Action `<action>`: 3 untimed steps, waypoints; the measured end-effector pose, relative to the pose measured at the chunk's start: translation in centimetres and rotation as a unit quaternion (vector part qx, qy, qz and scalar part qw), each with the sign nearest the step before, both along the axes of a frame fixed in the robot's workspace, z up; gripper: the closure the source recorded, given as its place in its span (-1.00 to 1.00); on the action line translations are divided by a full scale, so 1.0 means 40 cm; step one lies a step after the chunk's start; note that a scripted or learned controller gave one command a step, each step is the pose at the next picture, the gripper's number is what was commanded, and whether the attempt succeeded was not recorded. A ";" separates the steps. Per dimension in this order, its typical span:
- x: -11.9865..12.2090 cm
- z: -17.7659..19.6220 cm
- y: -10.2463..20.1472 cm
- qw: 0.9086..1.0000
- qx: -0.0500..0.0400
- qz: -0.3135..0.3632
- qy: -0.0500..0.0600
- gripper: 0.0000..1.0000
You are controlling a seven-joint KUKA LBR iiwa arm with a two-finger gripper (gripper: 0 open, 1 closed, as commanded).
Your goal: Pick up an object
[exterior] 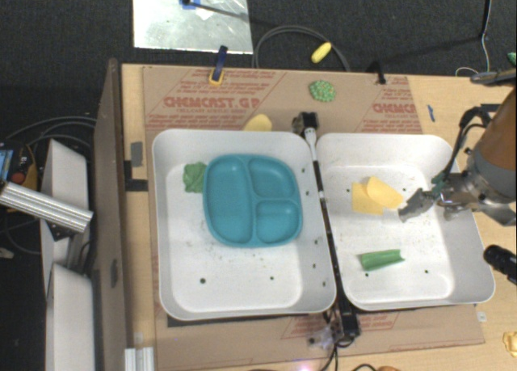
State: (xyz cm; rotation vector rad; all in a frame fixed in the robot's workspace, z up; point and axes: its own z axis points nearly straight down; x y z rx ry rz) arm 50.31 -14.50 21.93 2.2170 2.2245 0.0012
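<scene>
Lying beside the pincer (410, 204), grip state unclear: a pale yellow wedge (375, 196).

— On the counter (242, 90)?
— Two bins side by side: left bin (174, 224), right bin (460, 272), touching along the middle.
— In the left bin?
— A divided tray (252, 200) near the centre, a leafy piece (194, 175) just beside its left edge.
— In the right bin?
— A wedge-shaped piece (376, 196) left of centre, a long pod-like piece (380, 259) nearer the front, apart from it. The hand (414, 204) just right of the wedge, reaching in from the right.
— Behind the bins?
— A round knobbly piece (322, 90) and a small rounded piece (258, 124) at the left bin's back rim.
</scene>
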 end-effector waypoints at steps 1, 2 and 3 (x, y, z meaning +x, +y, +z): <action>-0.044 -0.173 0.085 1.000 0.001 0.001 0.003 -1.00; -0.038 -0.341 0.125 1.000 -0.001 0.000 -0.002 -1.00; -0.041 -0.337 0.078 1.000 0.000 -0.001 -0.001 -1.00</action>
